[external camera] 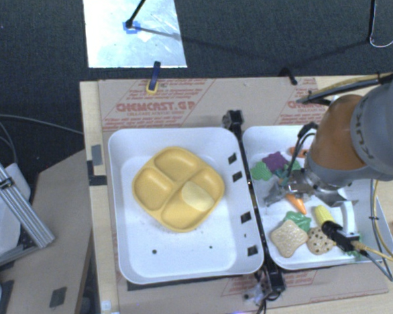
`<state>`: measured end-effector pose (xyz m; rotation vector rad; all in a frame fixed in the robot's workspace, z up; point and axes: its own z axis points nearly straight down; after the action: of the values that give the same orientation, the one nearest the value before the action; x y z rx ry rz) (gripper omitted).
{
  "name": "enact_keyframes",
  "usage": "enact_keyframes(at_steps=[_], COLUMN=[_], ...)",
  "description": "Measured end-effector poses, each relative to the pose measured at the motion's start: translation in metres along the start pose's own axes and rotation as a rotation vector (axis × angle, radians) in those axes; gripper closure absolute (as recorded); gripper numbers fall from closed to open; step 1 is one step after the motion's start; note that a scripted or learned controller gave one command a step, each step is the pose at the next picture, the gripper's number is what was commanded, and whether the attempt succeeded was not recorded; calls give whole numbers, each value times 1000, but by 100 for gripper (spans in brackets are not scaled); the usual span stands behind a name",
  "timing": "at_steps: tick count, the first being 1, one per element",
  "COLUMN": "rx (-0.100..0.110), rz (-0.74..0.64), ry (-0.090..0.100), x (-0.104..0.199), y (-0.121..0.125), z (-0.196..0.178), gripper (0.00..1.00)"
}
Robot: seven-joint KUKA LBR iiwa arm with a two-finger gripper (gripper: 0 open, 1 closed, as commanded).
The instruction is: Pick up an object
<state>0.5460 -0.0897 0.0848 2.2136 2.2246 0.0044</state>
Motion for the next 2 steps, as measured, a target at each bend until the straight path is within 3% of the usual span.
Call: enact_keyframes(at_steps=[1,2], rx=[8,1], rz=[6,3], ry=[2,-1], x=[5,5], y=[-60,-47], z=[-5,-1], gripper=[0,0])
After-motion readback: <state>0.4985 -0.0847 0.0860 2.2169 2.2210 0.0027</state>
